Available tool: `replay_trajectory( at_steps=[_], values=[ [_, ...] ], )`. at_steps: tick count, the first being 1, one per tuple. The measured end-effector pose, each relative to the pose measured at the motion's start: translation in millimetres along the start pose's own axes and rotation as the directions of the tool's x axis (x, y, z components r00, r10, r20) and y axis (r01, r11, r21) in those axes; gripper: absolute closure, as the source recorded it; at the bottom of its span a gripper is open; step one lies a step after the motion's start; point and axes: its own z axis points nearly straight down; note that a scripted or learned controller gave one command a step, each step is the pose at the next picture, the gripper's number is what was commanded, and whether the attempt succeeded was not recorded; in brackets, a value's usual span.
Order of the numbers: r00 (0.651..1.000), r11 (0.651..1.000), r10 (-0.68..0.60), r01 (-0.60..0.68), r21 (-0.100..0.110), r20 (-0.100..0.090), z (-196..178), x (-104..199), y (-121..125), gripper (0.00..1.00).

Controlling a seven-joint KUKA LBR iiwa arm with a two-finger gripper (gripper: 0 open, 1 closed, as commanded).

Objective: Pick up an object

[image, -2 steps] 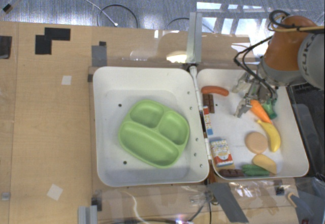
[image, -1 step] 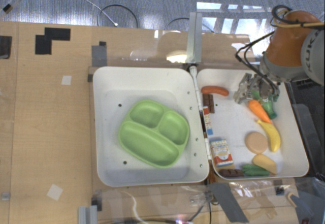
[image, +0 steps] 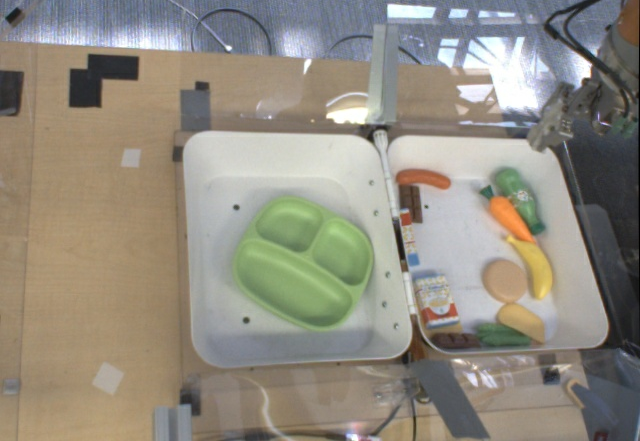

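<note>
The left bin (image: 210,329) holds a green plate (image: 303,261); the right bin (image: 580,329) holds toy food. The gripper (image: 553,124) sits at upper right, grip state unclear. The carrot (image: 511,218) lies just below-left of it, long axis running diagonally.

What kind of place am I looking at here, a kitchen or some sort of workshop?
Probably a robot test bench, not a kitchen. Two white bins sit on a wooden bench: the left bin holds a green divided plate, the right bin toy food like a carrot and banana.

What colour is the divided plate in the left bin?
Light green, seen clearly in the camera view: the divided plate.
</note>
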Motion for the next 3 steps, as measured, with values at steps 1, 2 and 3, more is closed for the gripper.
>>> replay_trajectory(
  at_steps=[1, 2, 3],
  values=[
    [0.994, 0.994, 0.111, -0.111, 0.000, -0.017, 17.2, 36.1, 62.2, 1.00],
    [0.993, 0.993, -0.120, 0.120, -0.003, -0.015, 180.2, 94.0, -6.7, 1.00],
    [0.939, 0.939, -0.344, 0.344, -0.003, -0.012, 116.7, 93.1, -47.0, 1.00]
  ],
)
